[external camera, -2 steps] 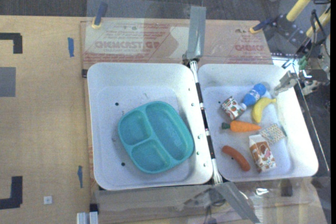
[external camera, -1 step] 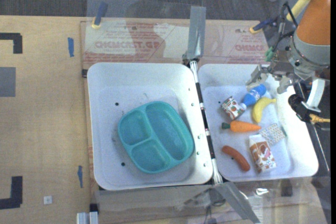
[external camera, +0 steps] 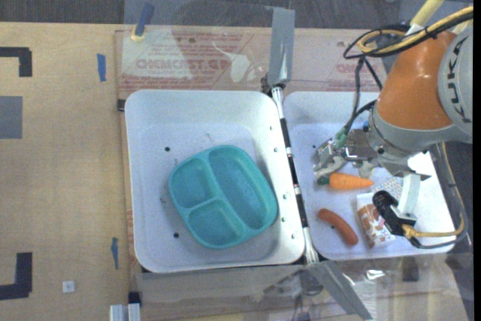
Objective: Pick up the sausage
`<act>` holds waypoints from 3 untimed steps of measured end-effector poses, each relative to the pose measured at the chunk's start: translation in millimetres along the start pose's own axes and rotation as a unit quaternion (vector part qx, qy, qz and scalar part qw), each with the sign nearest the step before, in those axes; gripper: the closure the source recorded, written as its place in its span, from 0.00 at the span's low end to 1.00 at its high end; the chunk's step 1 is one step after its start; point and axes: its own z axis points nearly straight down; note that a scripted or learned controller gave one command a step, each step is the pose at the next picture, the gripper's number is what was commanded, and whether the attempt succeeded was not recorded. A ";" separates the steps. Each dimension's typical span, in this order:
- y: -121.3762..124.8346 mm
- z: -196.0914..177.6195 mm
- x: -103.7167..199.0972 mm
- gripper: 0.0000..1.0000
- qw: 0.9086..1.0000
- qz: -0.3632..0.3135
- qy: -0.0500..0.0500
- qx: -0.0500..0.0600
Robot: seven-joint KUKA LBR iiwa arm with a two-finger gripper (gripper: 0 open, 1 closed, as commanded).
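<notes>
Dark grey carpet fills the top of the frame behind a pale wooden bench [external camera: 60, 184], on which two shallow white bins sit side by side. A sheet of clear plastic [external camera: 203, 49] lies taped over brown cardboard just beyond them.

The left bin [external camera: 143, 116], in the middle of the frame, holds a teal divided plate [external camera: 222, 195] with three compartments, lying slightly askew toward the bin's lower half.

The right bin [external camera: 301, 116] is at the right of the frame. The sausage [external camera: 337, 226], reddish brown and short, lies near that bin's lower edge, slanting down to the right. Just above it is a carrot [external camera: 350, 181], orange with a green end, pointing right. To the right of the sausage sits a small printed packet [external camera: 373, 225].

The arm [external camera: 421, 86], with its orange band, reaches in from the right over the right bin. Its gripper [external camera: 328, 158] hangs just above and left of the carrot, apart from the sausage. Whether it is apart or together cannot be told from this angle.
</notes>
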 end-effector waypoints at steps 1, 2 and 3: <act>0.7 -9.8 -3.0 1.00 1.000 0.003 -0.001 -0.002; -43.3 0.3 -13.8 1.00 0.997 0.073 0.001 0.001; -43.0 0.0 -20.9 1.00 1.000 -0.030 0.001 0.001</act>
